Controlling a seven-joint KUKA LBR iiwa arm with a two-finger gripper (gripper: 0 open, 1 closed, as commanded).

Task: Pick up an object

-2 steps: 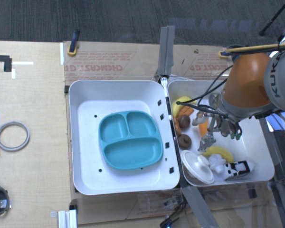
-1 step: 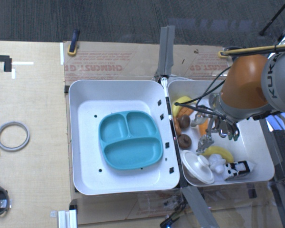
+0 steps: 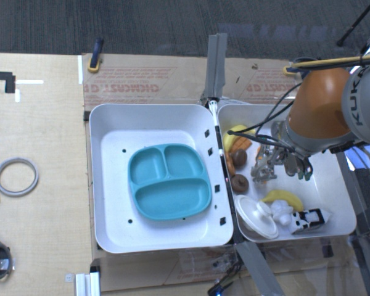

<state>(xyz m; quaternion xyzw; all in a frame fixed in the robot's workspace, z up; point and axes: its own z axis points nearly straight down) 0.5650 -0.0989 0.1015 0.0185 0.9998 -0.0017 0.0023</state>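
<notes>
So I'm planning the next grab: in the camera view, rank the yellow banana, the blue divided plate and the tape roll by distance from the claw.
1. Yellow banana, right bin, just below the claw.
2. Blue divided plate, left bin.
3. Tape roll, far left on the bench.

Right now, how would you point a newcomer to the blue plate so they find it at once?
Start at the left white bin, the one away from the arm. The blue plate lies flat in its middle. It is divided into three compartments, and unlike the small items crowding the right bin, it sits alone.
</notes>
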